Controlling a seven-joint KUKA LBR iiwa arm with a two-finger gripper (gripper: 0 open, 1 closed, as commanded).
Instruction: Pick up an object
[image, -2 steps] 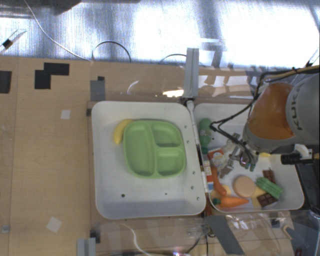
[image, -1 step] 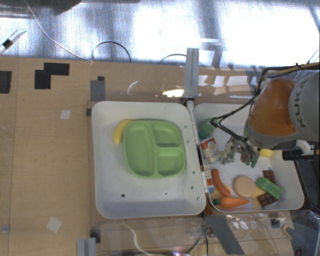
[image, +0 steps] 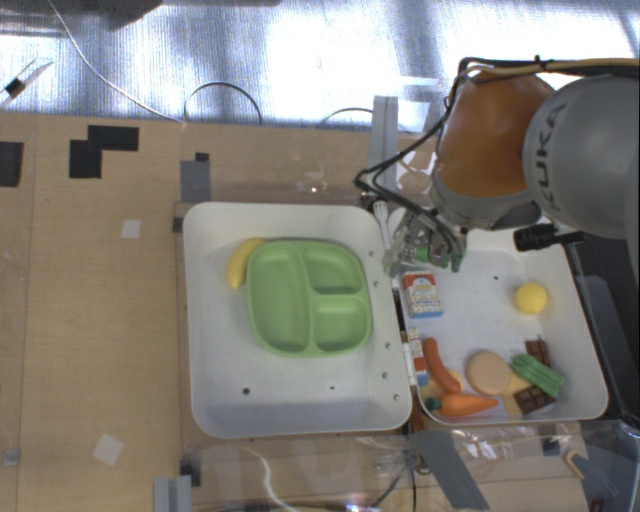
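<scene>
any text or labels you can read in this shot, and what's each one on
"KUKA": on the grey arm, running down its casing at the right, partly cut off.
Small carton in the right bin: printed red and white front, too small to read.
Flat packet at that bin's left wall: print too blurred to read.

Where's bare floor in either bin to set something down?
Left white bin: open strip below the green divided plate and along its left wall. Right white bin: bare between small carton and yellow ball; crowded bottom corner around the orange carrot.
</scene>
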